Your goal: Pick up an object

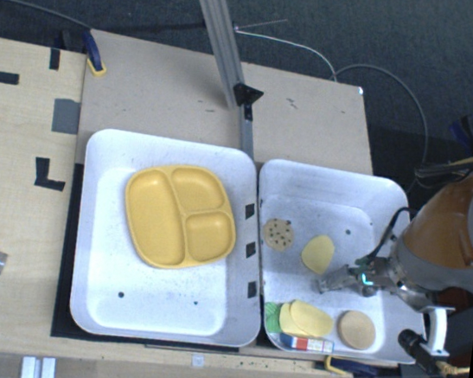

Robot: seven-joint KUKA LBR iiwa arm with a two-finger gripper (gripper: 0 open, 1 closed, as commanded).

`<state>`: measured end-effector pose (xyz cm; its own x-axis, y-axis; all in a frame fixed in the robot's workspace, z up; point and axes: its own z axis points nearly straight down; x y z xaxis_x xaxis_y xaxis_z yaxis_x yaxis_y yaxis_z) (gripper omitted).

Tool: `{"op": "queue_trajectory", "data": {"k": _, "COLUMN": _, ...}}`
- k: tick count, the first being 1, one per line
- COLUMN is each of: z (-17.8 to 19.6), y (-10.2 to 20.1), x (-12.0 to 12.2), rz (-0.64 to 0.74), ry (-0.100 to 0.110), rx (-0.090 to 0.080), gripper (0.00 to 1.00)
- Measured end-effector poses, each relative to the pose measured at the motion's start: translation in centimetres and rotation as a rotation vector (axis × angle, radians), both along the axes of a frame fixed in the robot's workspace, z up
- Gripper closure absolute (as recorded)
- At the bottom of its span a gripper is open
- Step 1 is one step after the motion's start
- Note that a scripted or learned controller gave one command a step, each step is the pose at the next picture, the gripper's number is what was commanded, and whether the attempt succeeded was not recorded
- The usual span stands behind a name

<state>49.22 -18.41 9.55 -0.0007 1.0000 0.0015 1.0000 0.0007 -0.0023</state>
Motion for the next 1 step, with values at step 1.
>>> {"op": "queue_trajectory", "data": {"k": 1, "z": 8.69, "y": -1.20, "x": -0.59, "rz": 0.000, "ry": -0.008, "rx": -0.004, "gripper": 0.00}}
